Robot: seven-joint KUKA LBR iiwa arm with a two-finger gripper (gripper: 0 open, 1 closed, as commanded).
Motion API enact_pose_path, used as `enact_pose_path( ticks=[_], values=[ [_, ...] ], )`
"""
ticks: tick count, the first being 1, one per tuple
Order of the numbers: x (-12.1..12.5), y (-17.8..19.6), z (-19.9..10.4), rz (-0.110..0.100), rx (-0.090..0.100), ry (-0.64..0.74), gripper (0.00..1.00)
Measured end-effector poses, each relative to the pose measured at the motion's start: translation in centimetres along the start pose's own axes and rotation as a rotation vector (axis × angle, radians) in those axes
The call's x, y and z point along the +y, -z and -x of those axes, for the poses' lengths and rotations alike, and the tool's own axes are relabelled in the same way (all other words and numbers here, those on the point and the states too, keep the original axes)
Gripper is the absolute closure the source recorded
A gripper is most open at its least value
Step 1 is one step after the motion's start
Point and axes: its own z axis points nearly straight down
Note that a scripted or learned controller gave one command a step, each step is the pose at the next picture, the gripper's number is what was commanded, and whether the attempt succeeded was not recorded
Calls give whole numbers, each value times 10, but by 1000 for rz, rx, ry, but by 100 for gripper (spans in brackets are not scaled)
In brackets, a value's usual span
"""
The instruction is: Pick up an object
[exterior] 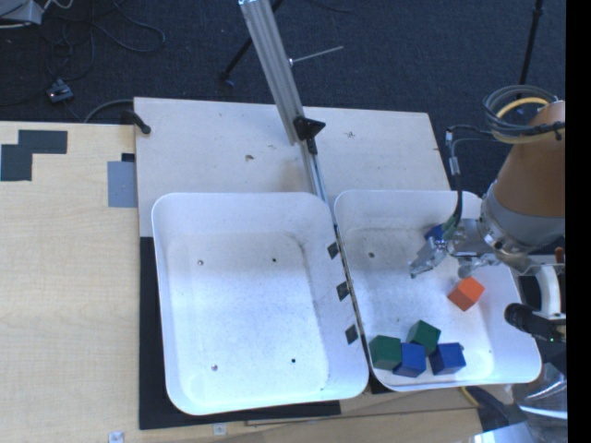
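Note:
My gripper [447,266] hangs over the right bin [388,215], reaching in from the right. Its two grey fingers [423,264] are spread apart, so it is open and nothing sits between them. An orange block [466,293] lies on the bin floor just below and slightly right of the fingertips, apart from them. Near the bin's front edge sits a cluster: two green blocks [386,350] [425,333] and two blue blocks [412,360] [449,357], touching one another.
The left bin [185,247] stands beside the right one, with a divider with black clips [340,290] between them. A slanted metal bar [277,72] rises behind the bins. The arm's orange band [536,169] is at the right.

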Motion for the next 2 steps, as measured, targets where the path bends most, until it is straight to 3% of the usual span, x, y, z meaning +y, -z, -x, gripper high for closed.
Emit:
enact_pose_path(
  ticks=[1,2],
  values=[
    [23,-88,63,14,-5,10,0],
    [73,-120,77,3,-1,12,0]
  ],
)
